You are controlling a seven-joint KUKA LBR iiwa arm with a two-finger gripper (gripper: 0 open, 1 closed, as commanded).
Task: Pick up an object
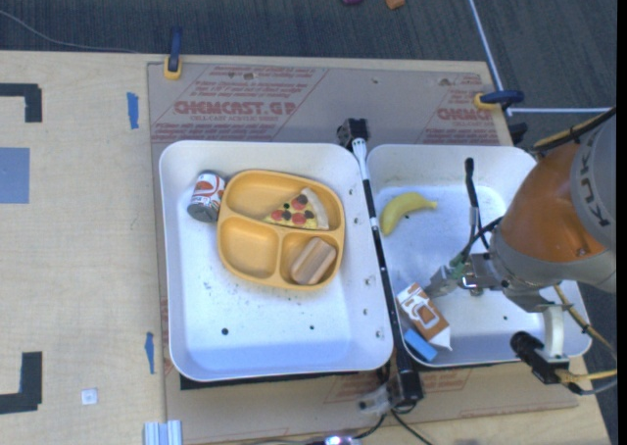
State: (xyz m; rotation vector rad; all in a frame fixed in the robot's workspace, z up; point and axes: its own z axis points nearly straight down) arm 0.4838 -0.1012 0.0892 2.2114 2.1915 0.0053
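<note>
In the right bin (pixel 509 171), a yellow banana (pixel 404 208) lies near the back left. A small white and orange carton (pixel 424 314) leans against the bin's front left wall, with a blue block (pixel 419 346) just in front of it. My gripper (pixel 460 278) hangs low over the middle of this bin, just right of and behind the carton. The grey arm with its orange band (pixel 554 213) comes in from the right and hides the bin floor under it. I see nothing held in the gripper.
The left bin (pixel 265 340) holds a yellow divided plate (pixel 245 247) with a pizza slice (pixel 299 209) and a tan bun (pixel 313 260). A drink can (pixel 205 195) lies by the plate's left edge. Black cables run along the divider and over the right bin.
</note>
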